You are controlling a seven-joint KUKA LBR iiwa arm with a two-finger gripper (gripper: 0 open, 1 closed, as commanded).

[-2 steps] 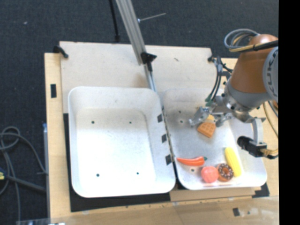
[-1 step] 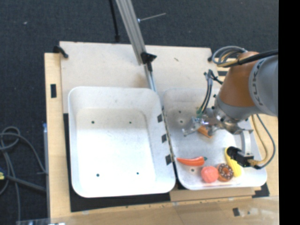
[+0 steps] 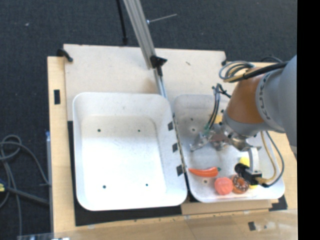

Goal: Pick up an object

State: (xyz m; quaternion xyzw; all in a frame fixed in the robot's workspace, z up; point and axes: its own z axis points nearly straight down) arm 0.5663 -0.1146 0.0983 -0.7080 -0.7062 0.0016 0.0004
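Gripper (image 3: 202,140) hangs above orange carrot (image 3: 203,172).

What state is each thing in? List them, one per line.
Left shallow white bin: bare floor.
Right shallow white bin: holding objects, arm reaching in.
Long orange carrot-shaped toy: lying flat in the right bin.
Round pink ball: resting near the front wall.
Two-finger gripper: low in the right bin.

Pale wooden bench (image 3: 110,69) bears two white bins (image 3: 125,149) side by side.
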